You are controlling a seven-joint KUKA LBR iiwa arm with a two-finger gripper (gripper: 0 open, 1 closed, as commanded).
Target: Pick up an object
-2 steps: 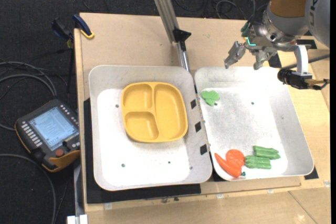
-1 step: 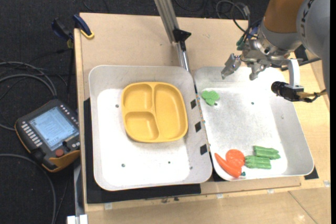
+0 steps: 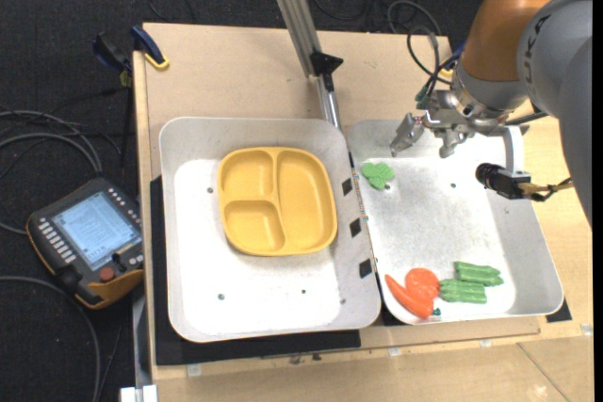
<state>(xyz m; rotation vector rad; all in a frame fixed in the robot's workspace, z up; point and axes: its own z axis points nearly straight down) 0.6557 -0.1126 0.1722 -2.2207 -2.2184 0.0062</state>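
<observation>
A grey robot arm with an orange band reaches in from the right, its gripper point(image 3: 429, 139) hanging over the far edge of the right white bin point(image 3: 528, 231), its two fingers spread apart with nothing between them. Just near and to the left of the gripper, a small green leaf-shaped toy point(image 3: 378, 174) lies on the bin floor by its left wall. At the bin's near end sit a red-orange toy tomato point(image 3: 421, 281) touching an orange toy carrot point(image 3: 405, 297), and just to their right two green toy pea pods point(image 3: 471, 282) lie side by side. The left white bin point(image 3: 188, 231) holds a yellow three-compartment plate point(image 3: 278, 201), set toward its far half. Both bins rest on a tan surface point(image 3: 217, 71). On the dark floor to the left lies a teach pendant point(image 3: 89, 240) with a lit screen, amid cables.
</observation>
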